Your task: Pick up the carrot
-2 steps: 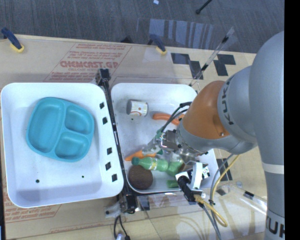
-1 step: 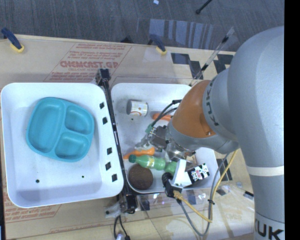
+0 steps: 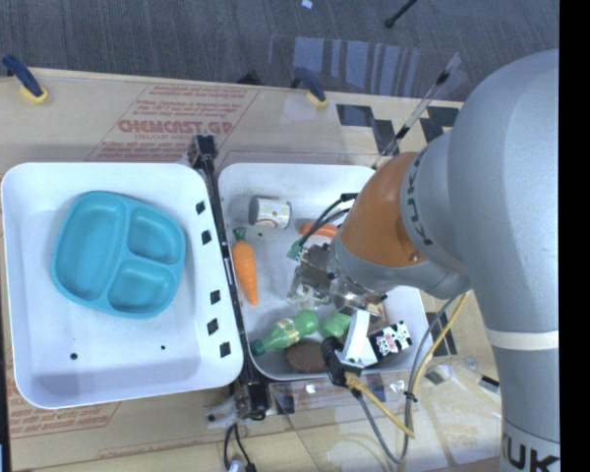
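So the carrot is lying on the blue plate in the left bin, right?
Not quite. The camera view shows the carrot lying in the right bin, close to its left wall, beside a small can. The blue plate is in the left bin, as you said.

We find open floor in the right bin (image 3: 275,177) between the carrot (image 3: 244,271) and the gripper (image 3: 310,281). The carrot lies close to the bin's left wall, so that side is tight. Above it, apart, lies a small can (image 3: 268,211); below it a green bottle (image 3: 289,330) crowds the lower corner. The arm (image 3: 452,224) blocks approach from the right.
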Tool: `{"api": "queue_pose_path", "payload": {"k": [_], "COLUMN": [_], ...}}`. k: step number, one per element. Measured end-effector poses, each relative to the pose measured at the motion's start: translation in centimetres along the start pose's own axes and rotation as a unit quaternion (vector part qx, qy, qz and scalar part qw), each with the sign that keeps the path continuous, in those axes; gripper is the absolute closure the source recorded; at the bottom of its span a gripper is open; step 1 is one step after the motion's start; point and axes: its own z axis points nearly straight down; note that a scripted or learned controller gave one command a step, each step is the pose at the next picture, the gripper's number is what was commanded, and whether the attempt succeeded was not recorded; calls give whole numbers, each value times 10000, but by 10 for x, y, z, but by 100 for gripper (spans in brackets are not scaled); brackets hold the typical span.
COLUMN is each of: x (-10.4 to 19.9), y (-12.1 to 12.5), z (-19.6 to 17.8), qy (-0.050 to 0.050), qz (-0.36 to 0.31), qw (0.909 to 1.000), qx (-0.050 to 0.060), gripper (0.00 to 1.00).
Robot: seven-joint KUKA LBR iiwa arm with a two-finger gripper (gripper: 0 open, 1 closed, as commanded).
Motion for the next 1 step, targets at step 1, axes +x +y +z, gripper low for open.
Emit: {"api": "queue_pose_path", "payload": {"k": [1], "x": [0], "y": [-1], "z": [0], "qy": [-7], "qz": [-9], "qw": [10000], "qx": [6], "gripper": [0]}}
